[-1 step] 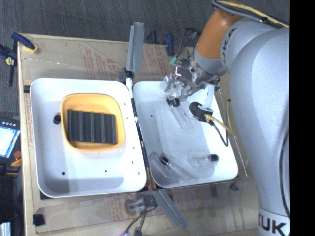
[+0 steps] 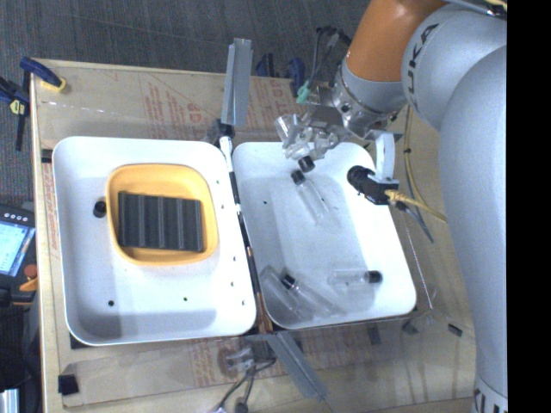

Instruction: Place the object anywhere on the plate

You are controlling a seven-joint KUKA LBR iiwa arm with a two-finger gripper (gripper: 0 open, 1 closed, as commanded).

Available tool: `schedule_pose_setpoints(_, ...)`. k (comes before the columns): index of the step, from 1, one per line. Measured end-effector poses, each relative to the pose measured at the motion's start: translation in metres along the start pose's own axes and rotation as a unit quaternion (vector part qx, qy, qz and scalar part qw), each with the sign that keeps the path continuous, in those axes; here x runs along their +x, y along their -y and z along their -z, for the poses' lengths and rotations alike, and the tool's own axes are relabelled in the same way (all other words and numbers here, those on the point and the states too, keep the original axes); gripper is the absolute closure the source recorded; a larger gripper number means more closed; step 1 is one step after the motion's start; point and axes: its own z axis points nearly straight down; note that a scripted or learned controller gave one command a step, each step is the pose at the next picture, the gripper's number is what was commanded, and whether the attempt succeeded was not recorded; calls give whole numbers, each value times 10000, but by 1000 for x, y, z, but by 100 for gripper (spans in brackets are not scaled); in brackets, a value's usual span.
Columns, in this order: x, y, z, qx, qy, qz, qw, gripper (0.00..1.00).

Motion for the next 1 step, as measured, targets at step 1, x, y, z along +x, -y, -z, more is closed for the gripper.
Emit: schedule_pose_setpoints(1,19,-10,-50,25,-1,1491,9888,100)
